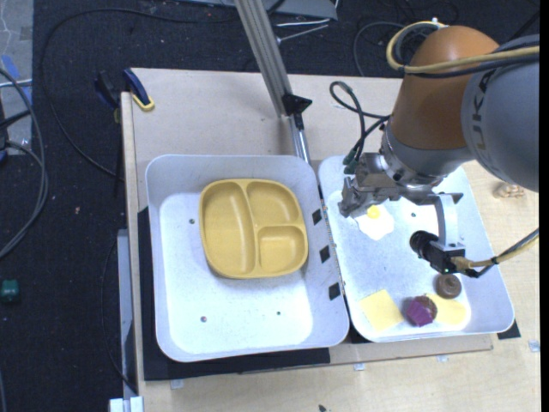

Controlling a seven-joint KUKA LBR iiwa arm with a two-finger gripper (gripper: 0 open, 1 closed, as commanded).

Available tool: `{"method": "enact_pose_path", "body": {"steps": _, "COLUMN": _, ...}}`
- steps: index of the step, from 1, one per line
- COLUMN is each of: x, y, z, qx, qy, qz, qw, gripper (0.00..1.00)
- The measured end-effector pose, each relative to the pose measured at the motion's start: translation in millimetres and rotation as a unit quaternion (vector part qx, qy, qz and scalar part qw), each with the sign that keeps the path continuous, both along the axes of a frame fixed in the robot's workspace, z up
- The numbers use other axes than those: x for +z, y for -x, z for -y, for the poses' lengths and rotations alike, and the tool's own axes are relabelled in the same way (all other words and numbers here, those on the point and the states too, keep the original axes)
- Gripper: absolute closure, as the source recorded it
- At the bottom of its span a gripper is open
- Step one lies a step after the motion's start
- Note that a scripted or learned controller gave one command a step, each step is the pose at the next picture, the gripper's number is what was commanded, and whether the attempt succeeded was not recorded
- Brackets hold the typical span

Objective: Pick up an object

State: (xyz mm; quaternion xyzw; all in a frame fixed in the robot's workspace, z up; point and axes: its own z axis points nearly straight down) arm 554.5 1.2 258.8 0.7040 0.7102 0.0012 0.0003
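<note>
Tool (pixel 356 197) hangs low over the right white bin (pixel 489 260) beside a fried-egg toy (pixel 375 222); its state I cannot tell; nothing looks lifted, so picking remains

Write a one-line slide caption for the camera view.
KUKA arm's tool over the right bin, above a fried-egg toy; yellow divided plate in the left bin.

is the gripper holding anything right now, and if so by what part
Cannot be told. The gripper sits low in the right bin, just above a white and yellow piece, but its fingertips are hidden, so no hold shows.
</note>
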Motion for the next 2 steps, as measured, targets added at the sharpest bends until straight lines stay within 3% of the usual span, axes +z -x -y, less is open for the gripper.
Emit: {"method": "enact_pose_path", "body": {"steps": 2, "x": -27, "y": -12, "z": -98, "qx": 0.000, "qy": 0.0001, "qz": -0.002, "qw": 1.0000, "gripper": 1.00}}
